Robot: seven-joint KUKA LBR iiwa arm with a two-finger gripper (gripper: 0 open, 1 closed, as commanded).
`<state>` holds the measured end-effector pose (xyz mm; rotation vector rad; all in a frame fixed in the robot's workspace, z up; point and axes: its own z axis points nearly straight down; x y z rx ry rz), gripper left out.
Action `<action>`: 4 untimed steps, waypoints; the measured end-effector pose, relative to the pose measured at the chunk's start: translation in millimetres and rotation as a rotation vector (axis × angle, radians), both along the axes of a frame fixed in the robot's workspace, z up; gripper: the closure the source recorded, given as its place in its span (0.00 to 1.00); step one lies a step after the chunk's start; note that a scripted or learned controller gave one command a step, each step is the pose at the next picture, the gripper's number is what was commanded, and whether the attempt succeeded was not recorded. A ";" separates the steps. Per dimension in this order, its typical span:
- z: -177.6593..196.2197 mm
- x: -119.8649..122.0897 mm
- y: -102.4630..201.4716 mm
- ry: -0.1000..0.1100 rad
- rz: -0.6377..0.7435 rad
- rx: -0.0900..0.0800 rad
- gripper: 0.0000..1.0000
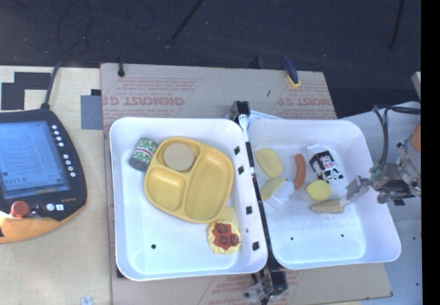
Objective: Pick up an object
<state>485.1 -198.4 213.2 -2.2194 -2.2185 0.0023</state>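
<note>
**binwatcher:** Camera view from above the bench, two white bins side by side. Left bin has a yellow divided plate in the middle with a round tan cracker-looking thing in its 11 o'clock compartment. A small green-and-white can lies on its side just beside the plate at 10 o'clock, and a little toy pizza slice with red toppings sits at the plate's 5 o'clock, close to the divider.

**kuka_fan:** And the right bin?

**binwatcher:** Right bin holds all the small stuff in its upper half. A pale yellow potato-ish piece, a red hot dog standing roughly 12-to-6, and a black-and-white carton just to its 3 o'clock. Under those are a yellow lemon, a whitish wedge and a tan flat piece touching the lemon's 6 o'clock side.

**kuka_fan:** Where's the gripper?

**binwatcher:** The gripper is at the right bin's 3 o'clock rim, reaching in from the side, near the lemon and tan piece but apart from them. Nothing is between its fingers. How wide they're spread, I honestly can't tell; it's too blurry.

**kuka_fan:** Anything outside the bins?

**binwatcher:** A teach pendant is at far 9 o'clock.
</note>
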 end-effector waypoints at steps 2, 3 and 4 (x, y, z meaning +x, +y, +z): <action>-124.9 105.5 42.6 -0.006 0.004 -0.004 0.00; -124.5 155.9 65.8 -0.001 0.005 -0.002 0.00; -125.2 155.9 102.6 0.008 0.000 -0.014 0.00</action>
